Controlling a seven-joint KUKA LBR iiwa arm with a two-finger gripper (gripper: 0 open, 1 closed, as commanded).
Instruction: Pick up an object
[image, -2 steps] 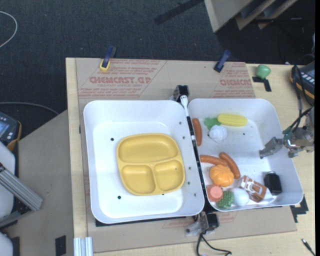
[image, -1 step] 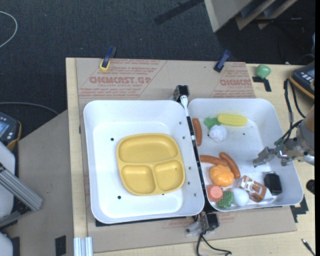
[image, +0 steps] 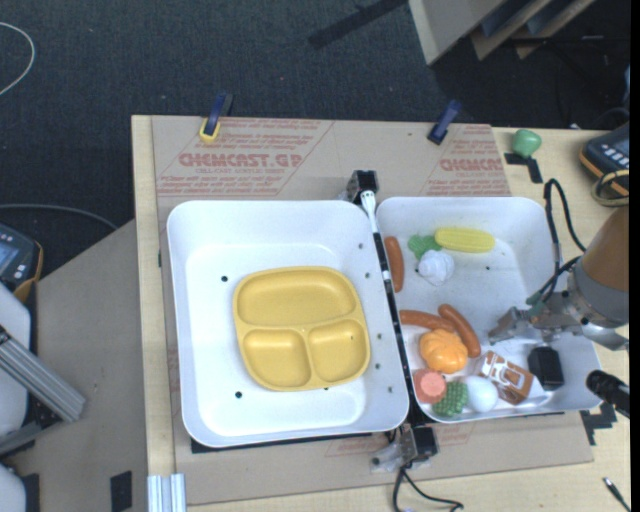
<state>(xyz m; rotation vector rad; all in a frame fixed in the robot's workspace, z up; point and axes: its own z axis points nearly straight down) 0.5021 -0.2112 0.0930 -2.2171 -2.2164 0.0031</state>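
The right bin (image: 520, 215) holds several toy foods. A yellow corn cob (image: 464, 239) and a white garlic bulb (image: 435, 265) lie at the back. A red sausage (image: 395, 262) rests along the left wall. Two more sausages (image: 447, 321) lie mid-bin above an orange pumpkin (image: 443, 351). At the front sit a red disc (image: 431, 385), green broccoli (image: 452, 399), a white egg (image: 482, 395) and a brown-and-white packet (image: 508, 376). My gripper (image: 532, 338) hangs low over the bin's right side, just right of the packet and sausages, with nothing visibly held.
The left bin (image: 200, 300) carries a yellow three-compartment tray (image: 300, 325). The arm (image: 608, 265) comes in over the right bin's right wall. A green ball (image: 526, 141) and clamps (image: 444, 122) sit on the board behind the bins.
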